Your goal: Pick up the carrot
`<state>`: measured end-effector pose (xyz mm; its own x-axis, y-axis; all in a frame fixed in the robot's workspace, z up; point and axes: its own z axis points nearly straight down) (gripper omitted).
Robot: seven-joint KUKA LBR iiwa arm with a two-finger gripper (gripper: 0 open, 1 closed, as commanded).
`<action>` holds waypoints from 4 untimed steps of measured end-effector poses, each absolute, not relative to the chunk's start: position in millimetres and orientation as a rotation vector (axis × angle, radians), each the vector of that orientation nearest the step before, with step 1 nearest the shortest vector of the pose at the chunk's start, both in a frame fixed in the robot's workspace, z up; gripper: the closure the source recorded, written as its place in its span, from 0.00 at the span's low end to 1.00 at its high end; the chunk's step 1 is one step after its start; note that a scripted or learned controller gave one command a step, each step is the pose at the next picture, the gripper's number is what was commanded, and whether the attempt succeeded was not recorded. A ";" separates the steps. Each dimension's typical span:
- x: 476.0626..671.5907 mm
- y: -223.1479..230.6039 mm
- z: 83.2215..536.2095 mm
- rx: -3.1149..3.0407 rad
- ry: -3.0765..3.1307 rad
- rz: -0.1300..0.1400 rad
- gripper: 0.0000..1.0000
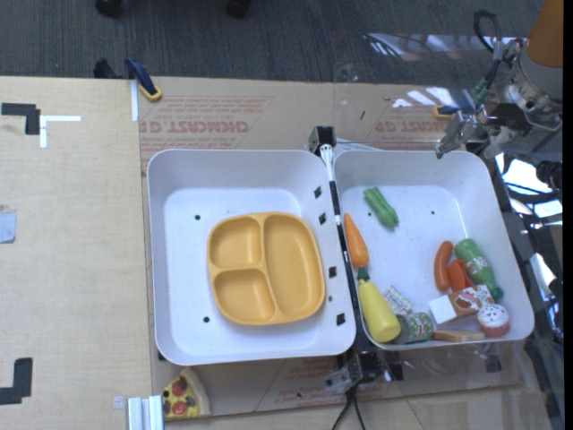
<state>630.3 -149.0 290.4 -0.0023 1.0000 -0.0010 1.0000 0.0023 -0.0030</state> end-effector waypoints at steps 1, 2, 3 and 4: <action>635.7 -148.5 439.9 -2.238 -2.208 0.003 0.00; 659.9 -148.0 541.2 -2.180 -2.265 0.003 0.00; 660.0 -151.6 539.5 -2.549 -1.836 0.006 0.00; 660.1 -163.5 539.4 -2.772 -1.477 0.006 0.00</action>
<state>660.1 -163.5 539.4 0.5578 0.8299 -0.0033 0.8299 -0.5578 -0.0024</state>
